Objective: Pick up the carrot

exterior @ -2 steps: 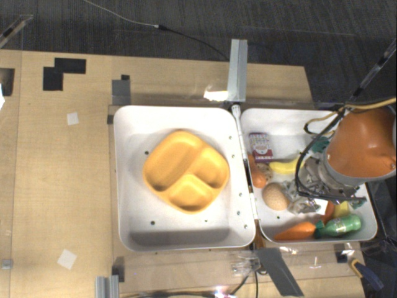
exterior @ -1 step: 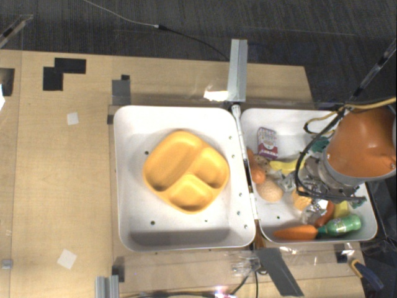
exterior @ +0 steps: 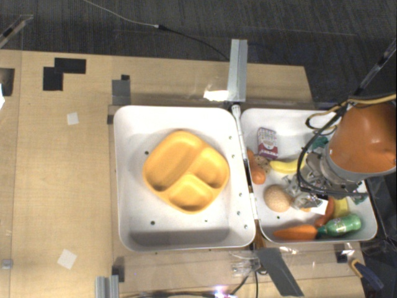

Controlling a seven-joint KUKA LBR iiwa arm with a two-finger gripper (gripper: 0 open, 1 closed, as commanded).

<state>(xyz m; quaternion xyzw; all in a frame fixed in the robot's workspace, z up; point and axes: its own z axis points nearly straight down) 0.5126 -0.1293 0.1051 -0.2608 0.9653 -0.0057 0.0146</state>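
Two shallow white bins sit side by side on the wooden counter (exterior: 56, 185). The left bin (exterior: 133, 228) holds a yellow divided tray (exterior: 186, 169), tilted a little on the bin floor. The right bin (exterior: 370, 226) is crowded with toy food. The carrot (exterior: 296, 232) lies flat along the near edge of that bin, its tip pointing left, just beside a green bottle-shaped item (exterior: 340, 226) to its right. A tan egg-like piece (exterior: 277, 198) rests above the carrot, and a banana (exterior: 285, 165) lies further back, near a small red and white carton (exterior: 267, 143). An orange piece (exterior: 257, 174) leans against the wall between the bins.

The arm (exterior: 363, 144) reaches in from the right and points steeply down over the right bin, its orange band hiding much of the wrist. The hand (exterior: 305, 198) hangs low just right of the egg-like piece, above and apart from the carrot. Whether its fingers are spread or closed cannot be told, since cables and the wrist cover them.
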